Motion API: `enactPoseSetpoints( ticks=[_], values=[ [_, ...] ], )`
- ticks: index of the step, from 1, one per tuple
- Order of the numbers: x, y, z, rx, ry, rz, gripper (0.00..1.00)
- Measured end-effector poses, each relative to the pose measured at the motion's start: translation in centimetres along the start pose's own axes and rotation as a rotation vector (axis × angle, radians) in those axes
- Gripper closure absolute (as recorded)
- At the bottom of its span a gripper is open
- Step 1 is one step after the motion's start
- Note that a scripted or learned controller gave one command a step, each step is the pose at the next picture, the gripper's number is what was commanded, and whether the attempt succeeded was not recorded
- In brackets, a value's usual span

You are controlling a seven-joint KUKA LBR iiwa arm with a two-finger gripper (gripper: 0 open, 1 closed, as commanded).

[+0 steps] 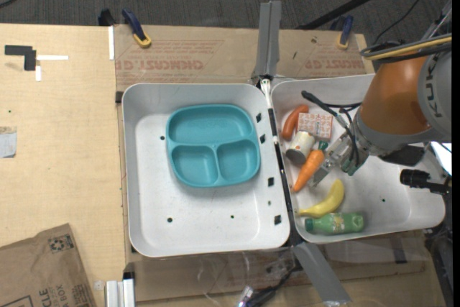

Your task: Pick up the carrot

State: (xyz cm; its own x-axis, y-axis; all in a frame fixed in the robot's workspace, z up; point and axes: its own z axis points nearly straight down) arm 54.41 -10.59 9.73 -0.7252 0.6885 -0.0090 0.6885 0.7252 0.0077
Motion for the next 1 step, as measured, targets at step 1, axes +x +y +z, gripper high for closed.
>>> enactPoseSetpoints(
  ticks=[1],
  values=[
    [-0.3,0.13,-0.95,-0.004,-0.006,0.003,1.0]
  ],
)
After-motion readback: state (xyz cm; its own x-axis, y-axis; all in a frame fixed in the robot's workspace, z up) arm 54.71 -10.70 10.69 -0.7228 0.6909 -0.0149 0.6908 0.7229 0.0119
